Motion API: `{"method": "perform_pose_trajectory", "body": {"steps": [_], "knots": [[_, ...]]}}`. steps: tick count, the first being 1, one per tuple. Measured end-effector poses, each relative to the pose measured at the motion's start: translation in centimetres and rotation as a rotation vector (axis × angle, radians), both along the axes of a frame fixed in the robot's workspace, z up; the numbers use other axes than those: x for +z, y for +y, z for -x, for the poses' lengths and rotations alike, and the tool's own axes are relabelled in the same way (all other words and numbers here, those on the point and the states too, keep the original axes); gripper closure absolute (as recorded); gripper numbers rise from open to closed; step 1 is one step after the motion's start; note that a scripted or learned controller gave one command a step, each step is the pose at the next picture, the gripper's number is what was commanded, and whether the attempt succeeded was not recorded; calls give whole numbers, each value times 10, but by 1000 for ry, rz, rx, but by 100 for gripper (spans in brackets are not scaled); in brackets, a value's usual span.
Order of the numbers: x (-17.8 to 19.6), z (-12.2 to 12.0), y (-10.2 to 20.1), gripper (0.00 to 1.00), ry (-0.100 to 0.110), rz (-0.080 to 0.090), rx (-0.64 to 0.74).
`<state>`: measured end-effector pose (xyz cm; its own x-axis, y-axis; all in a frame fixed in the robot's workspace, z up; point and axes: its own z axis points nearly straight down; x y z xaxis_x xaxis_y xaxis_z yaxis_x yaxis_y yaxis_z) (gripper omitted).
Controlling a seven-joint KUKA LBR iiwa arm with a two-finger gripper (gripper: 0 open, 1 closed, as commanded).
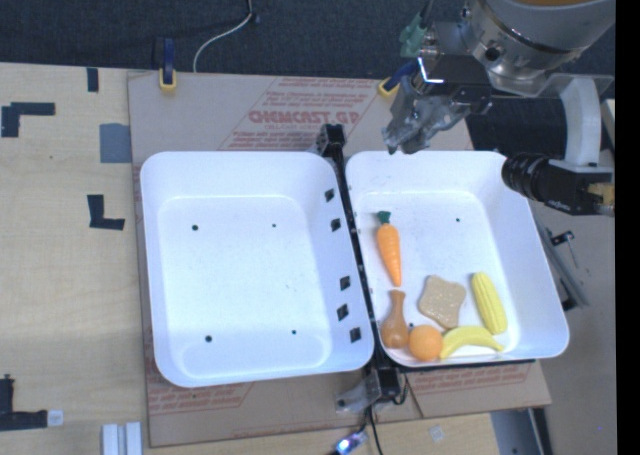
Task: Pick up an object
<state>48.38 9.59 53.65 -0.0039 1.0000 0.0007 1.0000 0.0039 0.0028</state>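
The right bin (520, 243) holds a carrot (389, 250), a slice of bread (442, 301), a corn cob (488, 302), a banana (470, 342), an orange (425, 343) and a tan gourd-shaped piece (396, 321). All lie in the bin's near half, the carrot toward its left wall. My gripper (411, 135) hangs above the far left corner of that bin, well clear of the objects. Nothing shows between its fingertips.
The left bin (160, 243) stands beside the right one, joined along a black clipped seam (345, 243). Both rest on a cardboard sheet (260, 113). A yellow clamp (167, 78) and a white cable (225, 28) lie at the back left.
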Motion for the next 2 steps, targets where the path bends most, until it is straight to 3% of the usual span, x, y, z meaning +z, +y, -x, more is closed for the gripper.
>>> {"method": "perform_pose_trajectory", "body": {"steps": [1, 2], "knots": [[-2, 0, 33, 100, 4, 0, 0], [-2, 0, 36, 100, 4, 1, -3]]}}
